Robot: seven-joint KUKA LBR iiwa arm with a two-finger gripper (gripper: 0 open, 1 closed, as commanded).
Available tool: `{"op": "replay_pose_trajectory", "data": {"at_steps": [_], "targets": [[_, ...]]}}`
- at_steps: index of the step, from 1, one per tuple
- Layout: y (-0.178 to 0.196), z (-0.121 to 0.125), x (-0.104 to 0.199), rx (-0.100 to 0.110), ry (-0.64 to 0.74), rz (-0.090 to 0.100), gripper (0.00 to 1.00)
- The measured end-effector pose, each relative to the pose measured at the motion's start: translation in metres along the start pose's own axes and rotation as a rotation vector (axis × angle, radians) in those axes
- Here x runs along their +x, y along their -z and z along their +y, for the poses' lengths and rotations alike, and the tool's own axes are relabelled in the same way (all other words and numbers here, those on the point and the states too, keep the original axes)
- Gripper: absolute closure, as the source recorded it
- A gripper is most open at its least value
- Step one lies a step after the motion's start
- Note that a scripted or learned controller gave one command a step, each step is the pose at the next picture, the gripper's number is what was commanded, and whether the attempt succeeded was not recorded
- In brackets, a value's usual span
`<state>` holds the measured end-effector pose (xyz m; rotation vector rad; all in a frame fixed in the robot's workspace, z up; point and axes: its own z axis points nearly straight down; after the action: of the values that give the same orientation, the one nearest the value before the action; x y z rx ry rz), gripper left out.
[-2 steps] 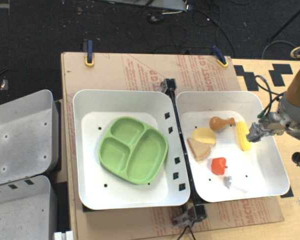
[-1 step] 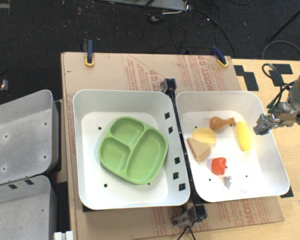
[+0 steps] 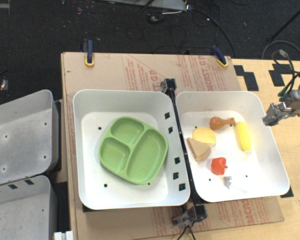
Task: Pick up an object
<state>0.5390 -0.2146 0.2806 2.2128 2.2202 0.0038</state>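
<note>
This is a robotics lab, no question. The desk [image 3: 115, 66] is a bare board topped with printed cardboard, held down by clamps [image 3: 89, 59]. Two white bins [image 3: 85, 104] sit side by side, with spare white trays [image 3: 20, 129] waiting at the left. Cables [image 3: 200, 19] trail over a dark, speckled floor [image 3: 35, 29], and black tape marks [image 3: 247, 76] dot the desk.

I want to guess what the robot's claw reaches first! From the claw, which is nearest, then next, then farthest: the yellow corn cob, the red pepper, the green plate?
From the gripper at the right edge:
1. Yellow toy corn cob, right bin, nearest side.
2. Red toy pepper, right bin, lower middle.
3. Green plastic divided plate, left bin.
</note>
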Motion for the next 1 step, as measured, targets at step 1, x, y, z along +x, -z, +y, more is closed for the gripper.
{"op": "replay_pose_trajectory", "data": {"at_steps": [1], "targets": [[0.0018,0.0034,0.0491,0.006,0.003,0.004,1.0]]}}
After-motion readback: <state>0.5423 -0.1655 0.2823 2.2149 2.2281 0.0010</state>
